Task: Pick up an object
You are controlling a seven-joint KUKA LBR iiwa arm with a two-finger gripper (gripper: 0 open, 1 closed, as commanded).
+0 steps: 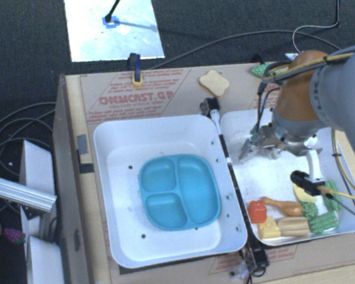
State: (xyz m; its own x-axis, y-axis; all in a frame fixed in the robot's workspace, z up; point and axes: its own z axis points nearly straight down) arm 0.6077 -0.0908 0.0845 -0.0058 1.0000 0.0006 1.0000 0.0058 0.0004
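The gripper [259, 148] hangs low over the far left part of the right bin [267, 180], above bare white floor and close to the wall that this bin shares with its neighbour. From this angle I cannot tell whether it is open or closed. The arm [330, 94] that carries it reaches in from the right, its grey body and orange band covering the bin's far right corner.

The things to pick lie together along the near side of the same bin, well apart from the gripper. A red piece [257, 212] sits furthest left, with an orange carrot [285, 206] just to its right, pointing right. Nearer than these are a yellow block [270, 228] and a tan roll [293, 226], side by side and touching. A green piece [323, 222] lies to the right of the roll, near the bin's near right corner.

The left bin [115, 176] holds a blue plate [179, 191] with three compartments, lying flat about in its middle.

Both bins rest on a cardboard sheet [159, 86] with red lettering. On it, beyond the bins, lies a tan slice [214, 82], and a blue and yellow clamp [135, 70] grips its far edge.
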